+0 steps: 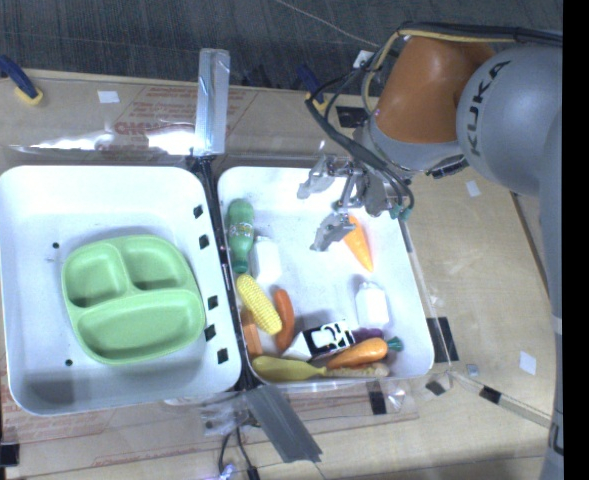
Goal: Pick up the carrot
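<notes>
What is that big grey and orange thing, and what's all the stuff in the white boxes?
It is a robot arm, reaching in from the right. One camera above the bench looks down at a slant. At the arm's end is a metal claw for grabbing things.

The left white bin holds a green plastic plate with three sections. The right white bin holds toy food: a yellow corn cob, a green bottle, a yellow banana, a small white bottle and more.

The robot's job is to pick up the orange carrot. The claw hangs right beside the carrot's wide end. I cannot tell whether it has hold of it.
</notes>
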Controlling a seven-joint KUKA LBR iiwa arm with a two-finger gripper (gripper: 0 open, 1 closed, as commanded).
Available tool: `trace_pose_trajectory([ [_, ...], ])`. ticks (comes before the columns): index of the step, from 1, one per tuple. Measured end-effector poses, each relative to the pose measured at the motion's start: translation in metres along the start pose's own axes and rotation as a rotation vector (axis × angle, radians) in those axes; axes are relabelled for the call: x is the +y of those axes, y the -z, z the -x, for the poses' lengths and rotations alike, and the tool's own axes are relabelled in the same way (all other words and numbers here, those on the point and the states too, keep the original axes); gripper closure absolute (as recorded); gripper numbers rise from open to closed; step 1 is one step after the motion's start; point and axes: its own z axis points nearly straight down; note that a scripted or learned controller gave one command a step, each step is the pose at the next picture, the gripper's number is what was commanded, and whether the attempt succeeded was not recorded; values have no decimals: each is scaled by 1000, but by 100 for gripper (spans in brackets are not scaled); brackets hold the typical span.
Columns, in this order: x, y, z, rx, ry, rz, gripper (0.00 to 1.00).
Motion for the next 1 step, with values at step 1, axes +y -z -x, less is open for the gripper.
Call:
trace_pose_trajectory([
  [1,-64,-105,11,5,132,2,0],
])
